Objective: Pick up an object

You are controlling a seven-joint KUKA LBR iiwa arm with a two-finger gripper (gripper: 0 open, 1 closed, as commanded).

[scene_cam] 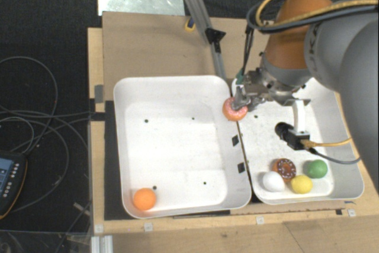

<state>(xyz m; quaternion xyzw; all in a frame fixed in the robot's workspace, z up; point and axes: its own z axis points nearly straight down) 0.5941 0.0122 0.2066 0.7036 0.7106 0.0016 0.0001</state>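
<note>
Pink-frosted doughnut (pixel 234 110), round, tilted, between the fingers of the hand (pixel 238 102), over the seam where the two white bins meet, upper end.

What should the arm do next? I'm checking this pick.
Probably lift straight up a little. The gripper appears to have the pink donut between its fingers, right over the rim between the two bins, so a short rise would show whether the grasp holds.
</note>
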